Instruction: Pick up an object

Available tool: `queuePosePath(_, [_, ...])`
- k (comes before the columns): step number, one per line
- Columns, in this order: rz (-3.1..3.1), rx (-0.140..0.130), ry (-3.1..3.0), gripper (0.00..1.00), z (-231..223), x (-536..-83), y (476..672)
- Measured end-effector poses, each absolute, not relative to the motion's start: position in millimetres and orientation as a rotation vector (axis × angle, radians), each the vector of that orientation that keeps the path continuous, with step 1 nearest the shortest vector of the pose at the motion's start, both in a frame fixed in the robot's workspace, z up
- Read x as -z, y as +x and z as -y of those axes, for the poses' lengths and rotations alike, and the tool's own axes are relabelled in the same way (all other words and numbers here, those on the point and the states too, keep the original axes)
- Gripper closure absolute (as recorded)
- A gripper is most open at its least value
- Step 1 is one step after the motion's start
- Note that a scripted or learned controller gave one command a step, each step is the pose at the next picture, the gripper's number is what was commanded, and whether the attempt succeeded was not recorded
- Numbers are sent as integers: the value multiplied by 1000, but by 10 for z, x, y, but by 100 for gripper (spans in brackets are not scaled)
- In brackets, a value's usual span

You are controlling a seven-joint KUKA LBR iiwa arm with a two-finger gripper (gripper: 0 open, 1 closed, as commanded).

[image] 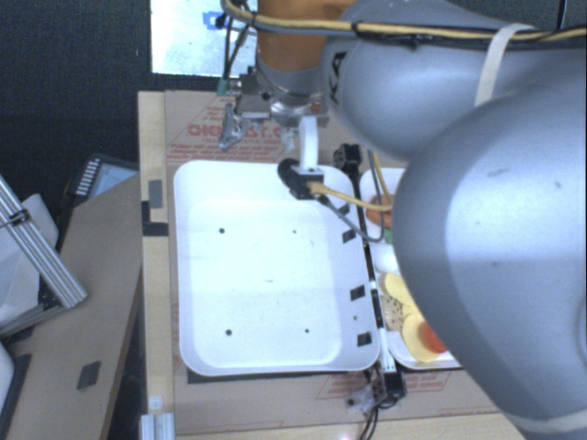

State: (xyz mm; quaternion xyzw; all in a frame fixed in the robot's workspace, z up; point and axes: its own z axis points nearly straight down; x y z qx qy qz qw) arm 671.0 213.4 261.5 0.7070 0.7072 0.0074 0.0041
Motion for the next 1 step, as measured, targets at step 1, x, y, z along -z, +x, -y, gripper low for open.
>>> queuePosePath(1, [-2230, 8, 2218, 0, -2349, -1105, 6666])
